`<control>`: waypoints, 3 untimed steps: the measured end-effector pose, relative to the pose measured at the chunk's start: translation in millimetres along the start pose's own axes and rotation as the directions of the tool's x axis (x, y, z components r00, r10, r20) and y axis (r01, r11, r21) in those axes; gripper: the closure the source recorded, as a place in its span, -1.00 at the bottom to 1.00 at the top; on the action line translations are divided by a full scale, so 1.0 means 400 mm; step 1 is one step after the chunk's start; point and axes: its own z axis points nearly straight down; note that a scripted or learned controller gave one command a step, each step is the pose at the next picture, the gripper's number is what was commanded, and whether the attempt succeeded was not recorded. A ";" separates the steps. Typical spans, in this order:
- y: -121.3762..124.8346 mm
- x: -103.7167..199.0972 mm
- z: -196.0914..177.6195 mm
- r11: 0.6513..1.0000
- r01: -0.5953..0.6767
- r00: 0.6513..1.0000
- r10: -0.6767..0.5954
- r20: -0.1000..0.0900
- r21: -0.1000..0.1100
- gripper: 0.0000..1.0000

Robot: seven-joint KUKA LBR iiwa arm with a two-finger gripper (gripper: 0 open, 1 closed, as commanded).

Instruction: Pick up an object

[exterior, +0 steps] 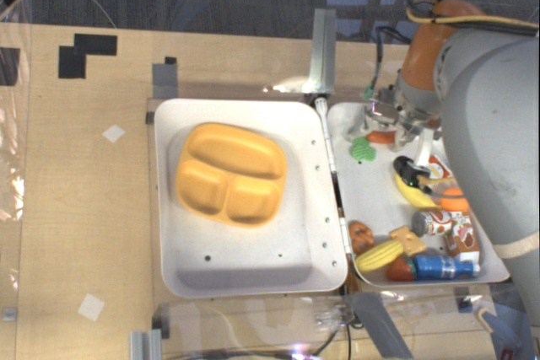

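Observation:
My gripper hangs low over the far end of the right bin, below the orange wrist band. A red-orange piece lies right under it, and a small green toy sits just to its left. Whether anything is between the fingers is hidden. Nearer the front of that bin lie a banana with a black item on it, a carrot, a corn cob, a blue bottle, a red tomato-like piece and a brown item.
The left bin holds an upturned yellow divided tray. The grey arm covers the right bin's right side. A metal post stands behind the divider between the bins. A small can and a carton lie among the front clutter.

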 end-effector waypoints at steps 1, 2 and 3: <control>0.000 0.000 0.000 1.000 0.000 1.000 0.000 0.000 0.000 -1.00; 0.000 0.000 -0.029 1.000 0.006 1.000 -0.006 0.002 0.003 1.00; -0.103 0.041 -0.255 0.963 0.269 0.963 -0.269 0.000 -0.005 1.00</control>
